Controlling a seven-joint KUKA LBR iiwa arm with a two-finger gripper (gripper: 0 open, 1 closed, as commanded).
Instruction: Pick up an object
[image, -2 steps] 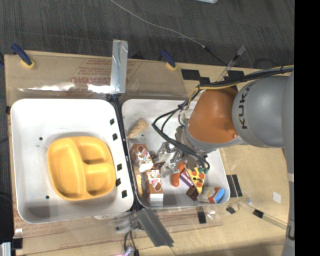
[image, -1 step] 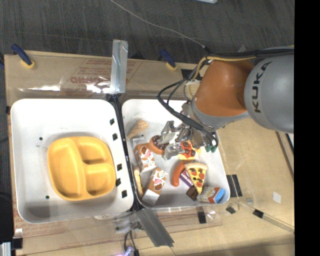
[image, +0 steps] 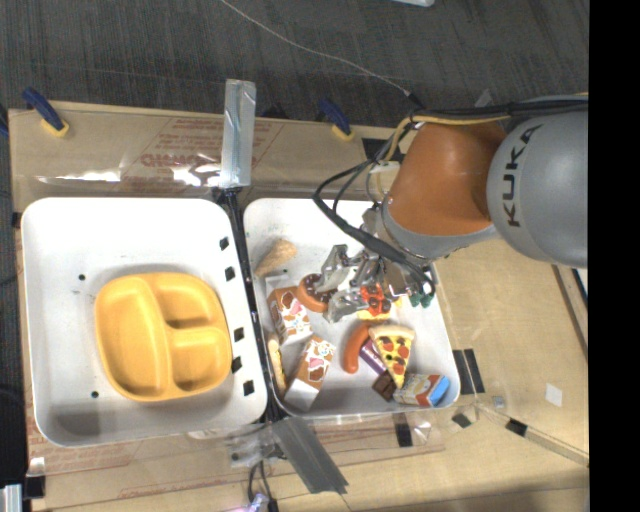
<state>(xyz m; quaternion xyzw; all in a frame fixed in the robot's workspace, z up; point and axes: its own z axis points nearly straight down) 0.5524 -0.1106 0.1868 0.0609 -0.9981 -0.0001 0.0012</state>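
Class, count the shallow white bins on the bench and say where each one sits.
2. The left bin holds a yellow divided tray; the right bin beside it holds a pile of toy food, with the gripper over it.

The two bins, left (image: 50, 240) and right (image: 290, 212), are plain white. In the left one lies a yellow divided tray (image: 160, 333), a warm mustard tone. The right bin holds an orange-red toy sausage (image: 354, 347), a pizza slice (image: 392, 352) in yellow dotted with red (dark crust edge), a small carton (image: 293, 314) printed white, red and brown, and a block (image: 427, 389) in orange and blue. The arm (image: 530, 190) is grey with an orange band (image: 445, 175). The surface (image: 520, 340) is tan, with blue clips (image: 46, 111) at upper left.
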